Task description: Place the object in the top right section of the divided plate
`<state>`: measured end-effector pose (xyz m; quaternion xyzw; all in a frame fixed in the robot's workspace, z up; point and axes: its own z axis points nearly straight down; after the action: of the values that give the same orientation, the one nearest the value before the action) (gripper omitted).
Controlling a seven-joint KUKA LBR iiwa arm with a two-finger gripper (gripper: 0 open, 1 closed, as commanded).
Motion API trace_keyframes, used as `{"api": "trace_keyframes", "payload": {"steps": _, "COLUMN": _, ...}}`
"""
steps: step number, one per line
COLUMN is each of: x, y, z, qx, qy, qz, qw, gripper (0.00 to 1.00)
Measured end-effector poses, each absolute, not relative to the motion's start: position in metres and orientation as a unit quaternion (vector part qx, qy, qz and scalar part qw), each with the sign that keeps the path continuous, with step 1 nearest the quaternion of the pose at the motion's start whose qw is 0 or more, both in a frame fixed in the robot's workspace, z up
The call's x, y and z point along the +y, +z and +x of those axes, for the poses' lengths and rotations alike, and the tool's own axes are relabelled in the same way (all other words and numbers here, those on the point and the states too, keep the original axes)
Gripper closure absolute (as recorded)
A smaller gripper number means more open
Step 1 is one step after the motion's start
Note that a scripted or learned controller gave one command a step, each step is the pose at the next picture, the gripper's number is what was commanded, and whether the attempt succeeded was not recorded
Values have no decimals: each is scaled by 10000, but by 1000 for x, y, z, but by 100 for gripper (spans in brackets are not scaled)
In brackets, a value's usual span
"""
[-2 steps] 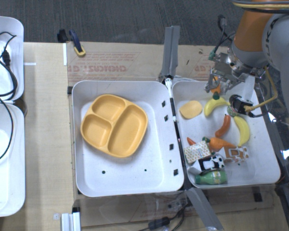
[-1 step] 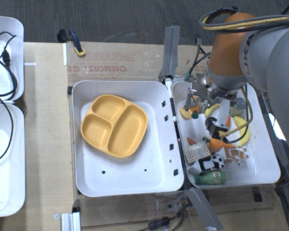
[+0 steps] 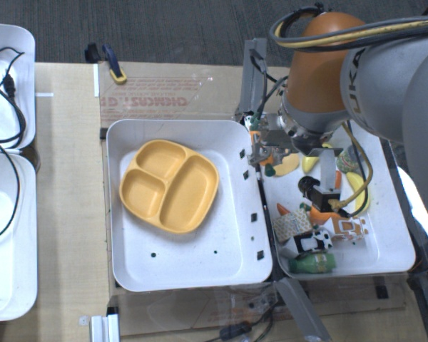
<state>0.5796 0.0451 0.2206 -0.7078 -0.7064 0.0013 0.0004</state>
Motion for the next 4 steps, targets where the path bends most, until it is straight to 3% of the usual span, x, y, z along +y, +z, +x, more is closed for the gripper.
{"api": "trace_keyframes", "payload": {"steps": 1, "x": 118, "y": 254, "z": 617, "qx": -6773, "qy": 14, "qz": -7357, "qw": 1, "gripper": 100}}
{"api": "trace_keyframes", "payload": {"steps": 2, "x": 92, "y": 242, "z": 624, "qx": -7108, "qy": 23, "qz": -7034, "qw": 2, "gripper": 100}}
{"api": "trace_keyframes", "payload": {"steps": 3, "x": 139, "y": 242, "z": 540, "qx": -8049, "qy": 18, "qz": -5934, "qw": 8, "gripper": 100}}
{"api": "trace_keyframes", "payload": {"steps": 4, "x": 145, "y": 221, "z": 544, "qx": -9031, "qy": 14, "qz": -4294, "qw": 10, "gripper": 100}}
